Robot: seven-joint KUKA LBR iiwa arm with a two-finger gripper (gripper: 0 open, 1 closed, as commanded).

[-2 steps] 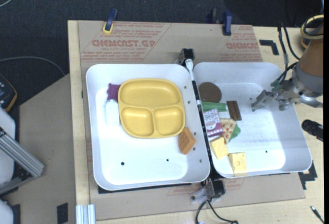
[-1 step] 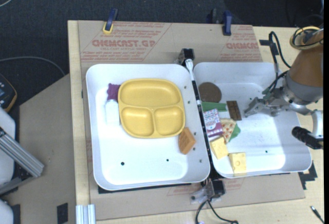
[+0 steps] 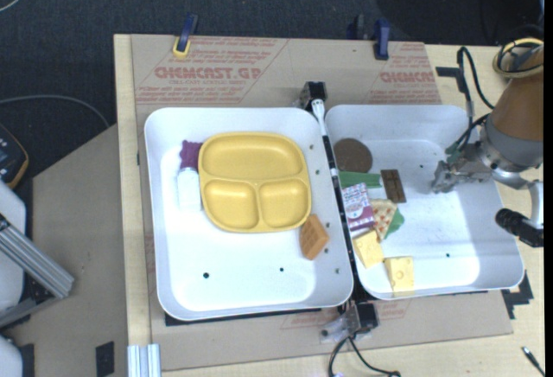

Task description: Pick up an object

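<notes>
Down on a tan board bench over dark carpet, two white bins sit side by side.

Nearest, a yellow cheese wedge (image 3: 398,271) lies by the right bin (image 3: 458,271)'s front wall; behind it are flat snack packets (image 3: 367,209), a brown bar (image 3: 392,185) and a round brown disc (image 3: 352,156). Across the divide, the left bin (image 3: 233,284) holds a glossy yellow divided plate (image 3: 255,180) half hiding a purple item (image 3: 189,152). Farther right, the gripper (image 3: 448,175) hangs over bare bin floor, and I cannot tell how it stands.
</notes>
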